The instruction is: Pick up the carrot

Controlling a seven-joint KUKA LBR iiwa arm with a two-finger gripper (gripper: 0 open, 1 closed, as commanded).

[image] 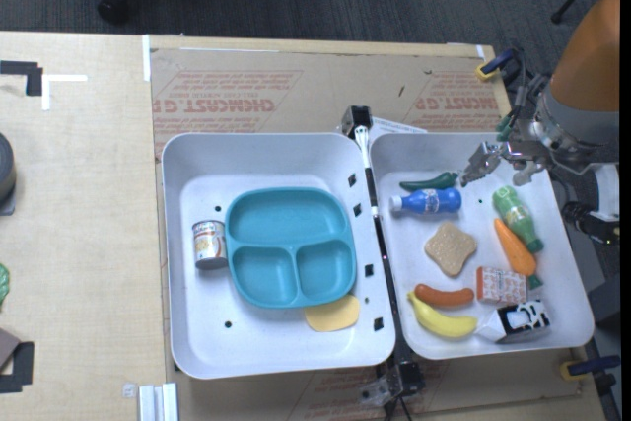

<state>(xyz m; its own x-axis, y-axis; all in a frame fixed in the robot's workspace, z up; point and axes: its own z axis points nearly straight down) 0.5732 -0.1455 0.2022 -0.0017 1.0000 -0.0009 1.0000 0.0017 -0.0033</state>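
So far nothing is picked: the carrot (515, 247) lies in the right bin (577, 286) beside the green bottle (516, 215), while the gripper (505, 159) hovers above, fingers spread and empty.

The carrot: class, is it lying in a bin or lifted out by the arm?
Lying in a bin. The carrot rests flat on the right bin's floor beside a green bottle, with the end effector apart from it.

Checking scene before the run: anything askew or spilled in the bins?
Nothing spilled. One oddity: the yellow slice lies half tucked under the teal plate in the left bin. The carrot lies flat, right bin.
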